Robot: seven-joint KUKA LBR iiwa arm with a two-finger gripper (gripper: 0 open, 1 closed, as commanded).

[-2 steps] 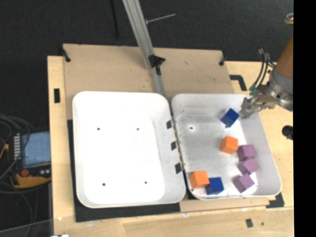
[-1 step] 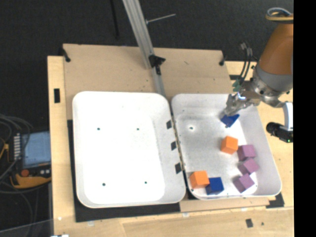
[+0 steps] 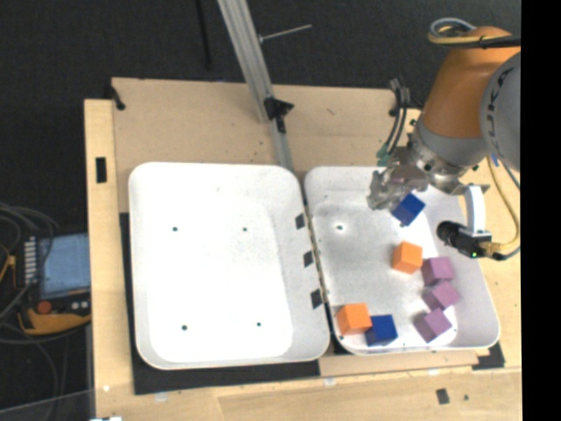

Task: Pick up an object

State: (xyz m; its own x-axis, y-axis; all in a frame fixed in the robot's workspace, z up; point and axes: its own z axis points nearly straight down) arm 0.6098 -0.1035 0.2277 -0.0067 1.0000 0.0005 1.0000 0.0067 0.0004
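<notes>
Blue block (image 3: 408, 209) sits tilted at back of right bin (image 3: 473, 336), touching gripper (image 3: 391, 191). Whether gripper grips it, we cannot tell. We judge grasp step underway; next: lift straight, confirm hold.

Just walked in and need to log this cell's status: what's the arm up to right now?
The grey and orange arm reaches in from the right, its gripper low over the back of the right bin, right beside a blue cube. Whether it has that cube is not clear from this angle. Lying in the same bin: an orange cube, three purple cubes, and at the front another orange cube touching a blue one. The left bin sits alongside.
</notes>
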